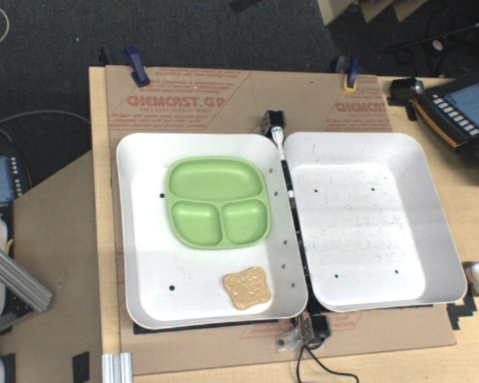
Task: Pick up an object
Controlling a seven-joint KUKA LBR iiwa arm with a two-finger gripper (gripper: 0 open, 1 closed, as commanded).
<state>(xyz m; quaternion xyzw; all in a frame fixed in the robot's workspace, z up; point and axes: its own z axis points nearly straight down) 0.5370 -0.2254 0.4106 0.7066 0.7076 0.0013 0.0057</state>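
We cannot tell the state of the jaws, so we should aim for the small tan piece (247, 288) near the left bin's (136, 214) front edge, below the green plate (219, 202).

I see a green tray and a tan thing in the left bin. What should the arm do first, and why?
Probably reach over the left bin and come down on the tan toast-shaped piece. It lies flat, apart from the green divided plate, with bare floor around it, so it looks the easier grasp.
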